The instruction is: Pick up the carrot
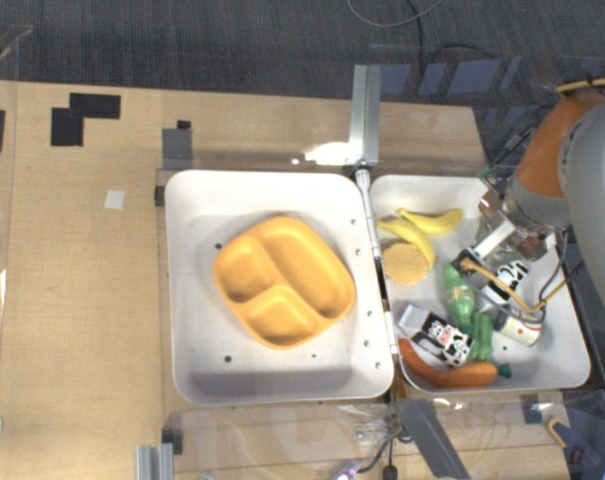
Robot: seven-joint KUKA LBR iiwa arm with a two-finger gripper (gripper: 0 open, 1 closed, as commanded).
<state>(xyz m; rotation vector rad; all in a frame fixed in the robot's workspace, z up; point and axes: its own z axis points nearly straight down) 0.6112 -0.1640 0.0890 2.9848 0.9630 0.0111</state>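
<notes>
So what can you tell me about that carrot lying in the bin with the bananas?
The carrot looks like a smooth plastic toy, orange at its thick end and redder toward its thin end. It lies flat along the near wall of the white bin, thick end toward the view's right. A black-and-white patterned block overlaps its thin half, and the tip of a green toy vegetable reaches its upper side; whether they touch is unclear.
</notes>
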